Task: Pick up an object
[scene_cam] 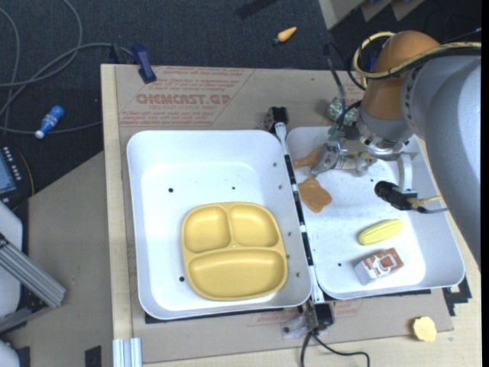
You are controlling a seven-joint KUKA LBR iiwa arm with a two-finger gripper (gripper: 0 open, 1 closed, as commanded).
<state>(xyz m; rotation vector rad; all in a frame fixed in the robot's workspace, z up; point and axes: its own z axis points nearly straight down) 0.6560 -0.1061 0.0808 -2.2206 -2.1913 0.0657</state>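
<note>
The right bin [428, 270] holds a flat brown piece [314, 195] near its left wall. A yellow corn cob [380, 232] lies at its middle and a small orange and white box [380, 264] toward the front. A small orange piece [307, 159] lies at the bin's back left. My gripper [334, 157] hangs low over that back left corner, just right of the orange piece. Whether it touches the piece is unclear.
The left bin [153, 167] holds a yellow divided plate [233, 249]. A yellow lump [424, 328] lies on the bench in front of the right bin. A blue clamp [143, 63] grips the bench's back left edge. The arm covers the right bin's back right.
</note>
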